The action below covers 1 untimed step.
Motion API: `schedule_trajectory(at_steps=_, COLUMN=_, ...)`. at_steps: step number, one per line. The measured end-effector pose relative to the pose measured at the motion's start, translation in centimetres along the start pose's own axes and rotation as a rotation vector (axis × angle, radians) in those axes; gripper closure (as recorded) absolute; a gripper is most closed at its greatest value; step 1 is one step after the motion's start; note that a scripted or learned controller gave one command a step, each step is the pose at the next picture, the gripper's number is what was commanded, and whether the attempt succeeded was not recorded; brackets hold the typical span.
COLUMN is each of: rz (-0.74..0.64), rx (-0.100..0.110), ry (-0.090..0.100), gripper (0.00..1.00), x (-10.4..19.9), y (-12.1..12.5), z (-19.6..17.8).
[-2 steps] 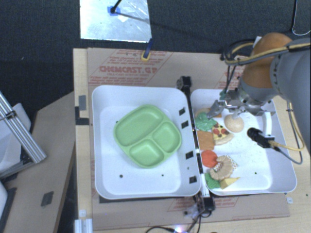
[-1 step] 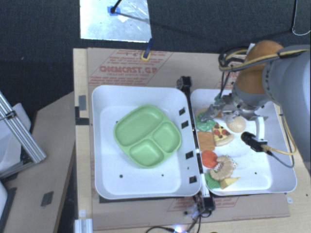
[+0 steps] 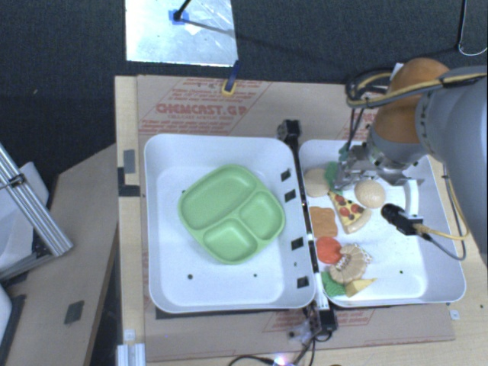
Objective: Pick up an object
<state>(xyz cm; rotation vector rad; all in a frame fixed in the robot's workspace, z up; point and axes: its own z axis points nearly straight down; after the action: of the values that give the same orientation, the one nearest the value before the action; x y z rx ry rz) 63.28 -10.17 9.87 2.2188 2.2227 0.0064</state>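
Tool (image 3: 352, 166) low over far left part of right bin (image 3: 435, 280), at green item (image 3: 332, 172) beside pale round piece (image 3: 316, 181). Finger opening hidden by wrist; cannot tell, nothing seen gripped. Toy food clustered along bin's left side: pizza slice (image 3: 349, 210), beige ball (image 3: 370, 194), toast (image 3: 324, 221), tomato (image 3: 329, 249). Green divided plate (image 3: 231, 213) in left bin (image 3: 168, 280).
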Motion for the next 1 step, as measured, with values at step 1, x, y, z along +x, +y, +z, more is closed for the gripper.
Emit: schedule_trajectory(at_steps=1, rz=-0.002, rx=0.004, ry=-0.001, gripper=1.00, x=0.10, y=0.00, z=-3.24)
